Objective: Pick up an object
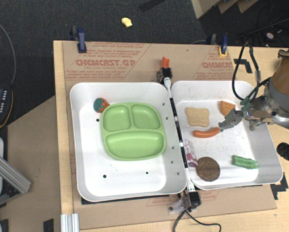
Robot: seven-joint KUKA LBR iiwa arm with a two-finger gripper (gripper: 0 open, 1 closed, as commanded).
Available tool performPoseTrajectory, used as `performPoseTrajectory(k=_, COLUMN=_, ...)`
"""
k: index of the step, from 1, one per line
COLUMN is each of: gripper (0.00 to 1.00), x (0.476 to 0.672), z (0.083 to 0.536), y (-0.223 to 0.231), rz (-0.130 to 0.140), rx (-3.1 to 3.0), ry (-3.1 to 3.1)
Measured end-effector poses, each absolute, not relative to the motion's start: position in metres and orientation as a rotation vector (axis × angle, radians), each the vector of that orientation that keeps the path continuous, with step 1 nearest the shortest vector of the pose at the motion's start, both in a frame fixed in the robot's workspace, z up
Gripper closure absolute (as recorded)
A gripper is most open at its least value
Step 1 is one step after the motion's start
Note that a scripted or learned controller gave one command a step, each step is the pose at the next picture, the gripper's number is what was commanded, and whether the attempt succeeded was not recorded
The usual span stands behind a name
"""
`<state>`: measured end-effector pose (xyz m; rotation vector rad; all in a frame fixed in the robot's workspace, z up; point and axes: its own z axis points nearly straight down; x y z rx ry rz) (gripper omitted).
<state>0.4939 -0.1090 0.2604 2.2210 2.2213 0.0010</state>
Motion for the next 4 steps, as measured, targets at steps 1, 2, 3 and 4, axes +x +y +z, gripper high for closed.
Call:
performPoseTrajectory(k=1, gripper=0.0, x=0.531, z=0.166, y=-0.142, rz=-0.006, rx=2.227, ry=2.222)
performPoseTrajectory(k=2, gripper=0.0, x=0.512, z=0.105, y=-0.109, rz=-0.005, rx=2.226, ry=2.229)
performPoseTrajectory(k=3, gripper=0.0, x=0.567, z=0.083, y=-0.099, rz=0.003, rx=2.215, ry=2.222)
performPoseTrajectory(k=4, gripper=0.0, x=0.59, z=0.085, y=-0.104, rz=0.002, rx=2.218, ry=2.22)
